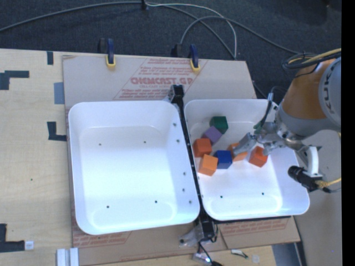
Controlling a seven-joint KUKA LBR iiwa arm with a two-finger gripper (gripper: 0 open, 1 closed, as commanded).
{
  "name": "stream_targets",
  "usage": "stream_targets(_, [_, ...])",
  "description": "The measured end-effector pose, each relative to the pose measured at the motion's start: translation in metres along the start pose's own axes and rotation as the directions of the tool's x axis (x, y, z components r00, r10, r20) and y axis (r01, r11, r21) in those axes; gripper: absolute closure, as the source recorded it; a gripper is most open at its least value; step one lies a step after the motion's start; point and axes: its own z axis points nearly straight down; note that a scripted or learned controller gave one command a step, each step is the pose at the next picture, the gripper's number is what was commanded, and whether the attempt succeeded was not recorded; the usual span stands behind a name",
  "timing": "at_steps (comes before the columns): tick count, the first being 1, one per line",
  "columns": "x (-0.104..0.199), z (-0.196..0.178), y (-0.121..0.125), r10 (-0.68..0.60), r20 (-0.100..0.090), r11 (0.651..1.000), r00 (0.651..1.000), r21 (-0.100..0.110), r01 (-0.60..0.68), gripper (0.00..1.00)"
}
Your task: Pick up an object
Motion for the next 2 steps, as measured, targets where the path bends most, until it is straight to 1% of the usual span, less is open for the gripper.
stream_targets(1, [0.0388,0.0366,0.0697,-0.004,0.002,1.0,1.0,-0.014,0.004,0.0])
stream_targets(2, [0.0487,0.0388,0.0714,0.0,0.003,1.0,1.0,-0.022,0.0,0.0])
